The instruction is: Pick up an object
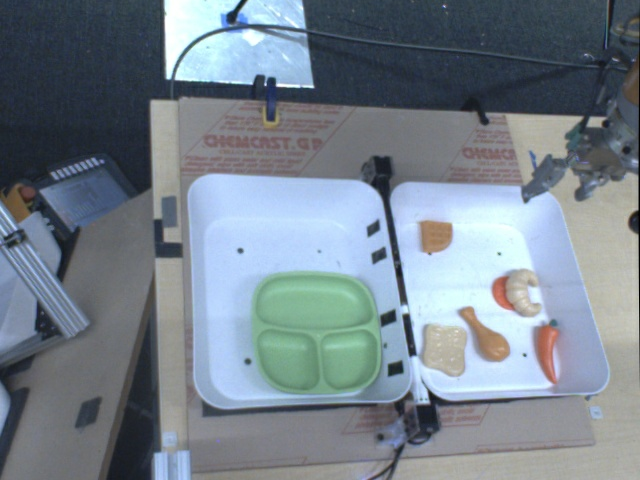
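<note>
The right bin point(470, 200) holds several toy foods. An orange-brown square piece point(435, 236) lies near its back. A pale croissant point(524, 292) rests against a red-orange round piece point(502, 291) at the right. A drumstick point(485, 334), a beige cracker point(445, 349) and a carrot point(547, 351) lie along the front. My gripper point(560, 182) hangs open over the bin's back right corner, above and well apart from all the food, with nothing between its fingers.
The left bin point(230, 218) holds a green divided plate point(315, 330) at its front. A black ridge point(390, 258) joins the two bins. Cables cross the dark floor behind the bench. A metal frame and a device stand at the far left.
</note>
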{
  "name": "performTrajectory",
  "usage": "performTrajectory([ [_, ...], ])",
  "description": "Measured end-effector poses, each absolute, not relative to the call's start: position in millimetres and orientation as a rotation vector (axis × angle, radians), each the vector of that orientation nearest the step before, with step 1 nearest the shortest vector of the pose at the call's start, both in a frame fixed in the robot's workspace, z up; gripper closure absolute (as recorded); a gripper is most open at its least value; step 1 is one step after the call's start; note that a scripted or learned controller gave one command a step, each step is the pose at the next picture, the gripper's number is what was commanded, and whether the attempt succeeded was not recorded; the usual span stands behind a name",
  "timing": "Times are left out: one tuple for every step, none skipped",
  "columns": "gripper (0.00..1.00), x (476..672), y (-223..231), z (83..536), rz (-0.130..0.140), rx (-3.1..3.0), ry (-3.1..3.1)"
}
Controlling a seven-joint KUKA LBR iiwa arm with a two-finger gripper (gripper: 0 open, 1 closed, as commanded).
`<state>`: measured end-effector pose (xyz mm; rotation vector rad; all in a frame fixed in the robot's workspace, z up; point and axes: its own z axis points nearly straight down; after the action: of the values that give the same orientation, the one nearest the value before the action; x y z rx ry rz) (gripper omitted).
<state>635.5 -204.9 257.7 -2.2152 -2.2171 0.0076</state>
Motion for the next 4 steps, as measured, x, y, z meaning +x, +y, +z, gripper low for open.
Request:
performTrajectory([
  [0.0, 637.8, -204, 265, -0.002, -2.219, -2.227],
  [0.0, 639.4, -203, 202, 0.002, -2.217, -2.223],
  [0.0, 640.6, -199, 161, 0.001, -2.216, -2.227],
  [0.0, 648.1, -192, 112, 0.0, -2.215, -2.228],
])
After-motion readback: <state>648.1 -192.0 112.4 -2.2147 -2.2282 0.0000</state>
